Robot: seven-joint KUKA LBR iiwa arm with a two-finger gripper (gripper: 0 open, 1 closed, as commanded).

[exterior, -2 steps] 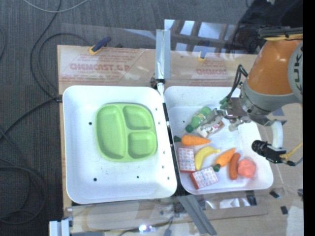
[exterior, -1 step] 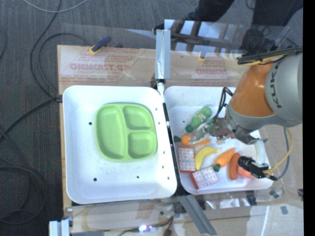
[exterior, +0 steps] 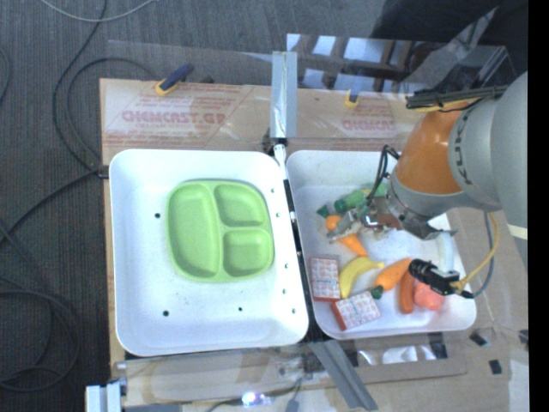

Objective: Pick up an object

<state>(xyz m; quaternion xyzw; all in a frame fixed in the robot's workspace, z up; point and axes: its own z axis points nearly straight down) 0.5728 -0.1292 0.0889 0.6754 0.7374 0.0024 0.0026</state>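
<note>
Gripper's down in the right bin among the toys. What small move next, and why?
Probably a short straight lift to check the grasp: the gripper sits low over the small orange piece in the right bin, and I cannot see anything held between its fingers.

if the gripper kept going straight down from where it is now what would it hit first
Probably the small orange piece lying just under the gripper in the right bin, with green toys beside it. Depth is hard to judge from this slanted view.
</note>
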